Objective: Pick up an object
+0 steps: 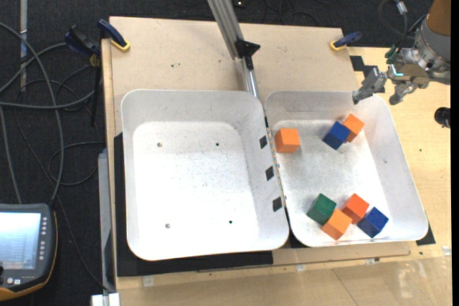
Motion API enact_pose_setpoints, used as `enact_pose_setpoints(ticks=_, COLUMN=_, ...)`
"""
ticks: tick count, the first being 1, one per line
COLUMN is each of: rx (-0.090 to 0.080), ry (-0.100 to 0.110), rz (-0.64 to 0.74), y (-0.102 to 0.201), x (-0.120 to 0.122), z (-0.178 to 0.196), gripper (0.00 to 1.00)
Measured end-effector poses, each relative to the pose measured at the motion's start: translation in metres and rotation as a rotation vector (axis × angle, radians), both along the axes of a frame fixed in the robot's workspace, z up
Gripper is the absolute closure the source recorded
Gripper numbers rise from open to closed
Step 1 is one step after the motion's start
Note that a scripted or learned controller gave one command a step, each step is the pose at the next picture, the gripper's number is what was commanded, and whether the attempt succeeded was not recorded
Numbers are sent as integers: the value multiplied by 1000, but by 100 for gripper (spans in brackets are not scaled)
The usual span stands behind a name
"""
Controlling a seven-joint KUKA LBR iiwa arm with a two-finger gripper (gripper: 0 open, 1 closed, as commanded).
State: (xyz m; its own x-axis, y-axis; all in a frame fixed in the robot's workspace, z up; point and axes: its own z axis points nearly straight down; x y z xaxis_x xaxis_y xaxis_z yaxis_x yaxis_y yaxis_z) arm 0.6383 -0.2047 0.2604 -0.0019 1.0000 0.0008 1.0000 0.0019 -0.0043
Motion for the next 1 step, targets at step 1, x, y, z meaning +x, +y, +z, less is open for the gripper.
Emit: enact_pose_setpoints(ticks=1, rx=-2, ry=-4, rz=2, y=0, x=1, z=3, gripper=0)
